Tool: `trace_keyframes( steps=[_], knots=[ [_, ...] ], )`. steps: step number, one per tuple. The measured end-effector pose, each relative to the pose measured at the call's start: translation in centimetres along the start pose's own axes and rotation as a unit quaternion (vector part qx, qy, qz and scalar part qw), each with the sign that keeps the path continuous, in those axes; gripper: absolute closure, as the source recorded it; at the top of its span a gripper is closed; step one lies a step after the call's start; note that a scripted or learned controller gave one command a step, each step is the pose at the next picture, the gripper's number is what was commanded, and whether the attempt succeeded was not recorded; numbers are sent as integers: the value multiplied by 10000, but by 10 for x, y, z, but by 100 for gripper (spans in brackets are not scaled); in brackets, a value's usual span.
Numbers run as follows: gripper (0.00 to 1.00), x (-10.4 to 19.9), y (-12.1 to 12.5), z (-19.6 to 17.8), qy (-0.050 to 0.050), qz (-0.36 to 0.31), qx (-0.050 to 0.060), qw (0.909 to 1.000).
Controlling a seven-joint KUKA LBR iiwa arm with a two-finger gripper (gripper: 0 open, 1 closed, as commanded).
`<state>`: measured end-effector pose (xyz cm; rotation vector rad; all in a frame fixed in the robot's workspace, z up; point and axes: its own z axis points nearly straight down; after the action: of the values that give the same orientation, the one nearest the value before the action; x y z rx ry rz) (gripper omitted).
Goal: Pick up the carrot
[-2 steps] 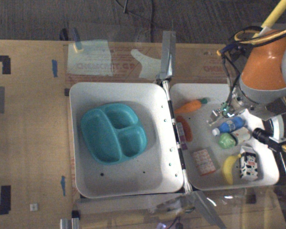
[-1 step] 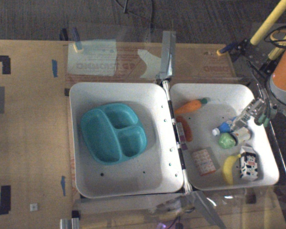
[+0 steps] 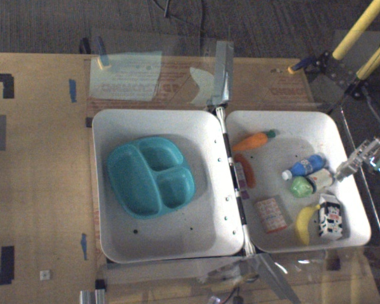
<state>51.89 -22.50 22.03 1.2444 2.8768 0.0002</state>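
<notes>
Gripper (image 3: 339, 172): at the right rim of the right bin, pale and partly see-through against the bin wall; whether it is released or clenched I cannot tell, and nothing is seen in its grasp.
Arm: reaches in from the right edge of the view, low over the rim.
Nearest things: a blue bottle (image 3: 306, 166) and a green object (image 3: 300, 186) lie just beside the gripper, toward the bin's middle; a small white item sits between them and the tip.
Further in the bin: a cow-patterned carton (image 3: 330, 220) and a banana (image 3: 303, 225) near the front right corner, a pink packet (image 3: 272, 213) on the floor, a reddish sausage-like piece (image 3: 244, 171) along the left wall.
Carrot (image 3: 251, 140): in the right bin (image 3: 316, 120), at its back left corner, lying aslant with the green end pointing right; well apart from the gripper, touching none of the other items.
Left bin (image 3: 114, 125): holds a teal divided plate (image 3: 151, 175).
Step in hand: by my reading, the approach; the carrot is untouched and not yet picked.
Next move calls for: travel across the bin to above the carrot, passing over the bottle, then turning the wrist so the grip closes across the carrot's narrow width, and descending clear of the bin wall close behind it.
</notes>
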Motion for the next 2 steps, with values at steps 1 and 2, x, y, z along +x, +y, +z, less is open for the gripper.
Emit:
trace_keyframes(
  steps=[1,2],
  knots=[
    [0,0,0,0,2,-2,-2,10000],
    [0,10,-10,100,28,959,11,9954]
  ],
)
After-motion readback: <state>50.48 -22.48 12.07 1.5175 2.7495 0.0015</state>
